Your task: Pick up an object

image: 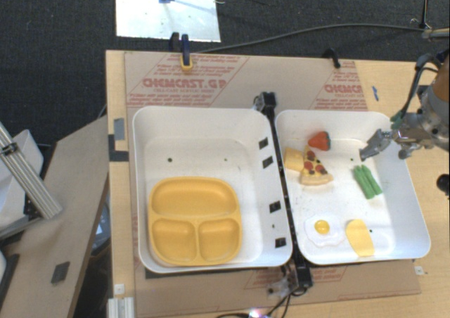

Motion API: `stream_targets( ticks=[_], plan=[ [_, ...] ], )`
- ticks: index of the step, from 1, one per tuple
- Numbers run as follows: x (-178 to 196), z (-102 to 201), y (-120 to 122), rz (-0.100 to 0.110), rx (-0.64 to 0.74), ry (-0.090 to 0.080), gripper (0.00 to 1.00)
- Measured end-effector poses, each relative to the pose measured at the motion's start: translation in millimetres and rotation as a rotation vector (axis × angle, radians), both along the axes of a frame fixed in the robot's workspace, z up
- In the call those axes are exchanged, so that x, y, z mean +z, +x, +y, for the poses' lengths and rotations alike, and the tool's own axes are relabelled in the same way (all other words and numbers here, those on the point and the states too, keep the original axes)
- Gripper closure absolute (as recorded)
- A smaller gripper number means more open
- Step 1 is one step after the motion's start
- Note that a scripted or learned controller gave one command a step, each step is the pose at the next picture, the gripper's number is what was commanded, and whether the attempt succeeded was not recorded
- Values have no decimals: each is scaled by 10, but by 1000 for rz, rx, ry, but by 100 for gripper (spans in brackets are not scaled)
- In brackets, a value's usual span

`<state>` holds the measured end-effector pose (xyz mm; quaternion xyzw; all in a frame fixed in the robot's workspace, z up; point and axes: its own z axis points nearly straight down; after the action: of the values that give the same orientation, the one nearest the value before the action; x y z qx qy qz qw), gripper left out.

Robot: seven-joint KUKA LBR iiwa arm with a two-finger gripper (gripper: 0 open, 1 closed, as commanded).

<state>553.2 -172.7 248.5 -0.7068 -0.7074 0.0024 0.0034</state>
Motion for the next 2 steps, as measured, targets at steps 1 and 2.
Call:
stream_targets(
  ticks=[1, 2],
  plan=[
    [54, 2, 22, -10, 2, -2, 0],
    [-382, 35, -32, -6, 1, -1, 0]
  ],
)
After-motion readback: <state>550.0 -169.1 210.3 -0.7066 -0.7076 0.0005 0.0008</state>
